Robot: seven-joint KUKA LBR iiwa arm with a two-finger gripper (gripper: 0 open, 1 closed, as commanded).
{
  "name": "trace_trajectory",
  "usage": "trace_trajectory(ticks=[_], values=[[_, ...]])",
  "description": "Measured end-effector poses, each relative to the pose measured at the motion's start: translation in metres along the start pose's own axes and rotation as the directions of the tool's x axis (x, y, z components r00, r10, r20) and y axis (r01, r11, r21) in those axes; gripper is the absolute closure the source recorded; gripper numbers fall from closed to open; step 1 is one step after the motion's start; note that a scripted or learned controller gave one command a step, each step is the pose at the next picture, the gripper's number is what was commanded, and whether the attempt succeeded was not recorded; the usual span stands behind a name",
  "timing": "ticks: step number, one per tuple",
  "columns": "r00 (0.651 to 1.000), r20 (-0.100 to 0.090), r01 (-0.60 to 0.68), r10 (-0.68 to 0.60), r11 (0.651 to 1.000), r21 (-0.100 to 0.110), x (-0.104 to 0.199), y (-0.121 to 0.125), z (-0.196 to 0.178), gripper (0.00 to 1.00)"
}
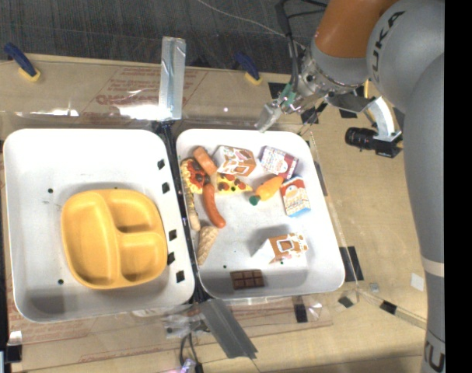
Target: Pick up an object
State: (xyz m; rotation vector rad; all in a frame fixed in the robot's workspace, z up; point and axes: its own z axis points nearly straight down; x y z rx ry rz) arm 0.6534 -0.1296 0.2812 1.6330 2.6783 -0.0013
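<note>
Grey and orange, my arm (pixel 391 45) takes up the two o'clock corner of the camera view, and from my seat it is the biggest thing on screen. Next in size come the two white bins: the left bin (pixel 26 208) holds a yellow divided tray (pixel 111 235) around nine o'clock, and the right bin (pixel 321 263) carries the small goods I am meant to choose from. My gripper (pixel 276 113) hangs above that bin's far rim at about one o'clock, nothing sits between its fingers, and I cannot tell from this slant whether they are spread or closed. The candidates crowd the bin's upper half near centre: a red-and-white carton (pixel 237 160), a small pink pack (pixel 276 162), a carrot (pixel 268 186), a sausage (pixel 213 205), and a red box (pixel 296 198). Standing freer toward five o'clock are a little patterned box (pixel 287 248) and a chocolate bar (pixel 247 279). My worry is the clutter: I judge a descent into that cluster could land on two items at once or nudge one aside, and coming down this close to the rim risks striking the bin wall.
</note>
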Motion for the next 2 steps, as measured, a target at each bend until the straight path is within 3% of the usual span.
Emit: trace_trajectory(ticks=[1,2], values=[[0.998,-0.002,0.057,-0.057,0.998,0.001,0.017,0.013,-0.008,1.0],[0.996,-0.008,0.084,-0.084,0.996,0.007,0.101,0.055,0.065,1.0]])
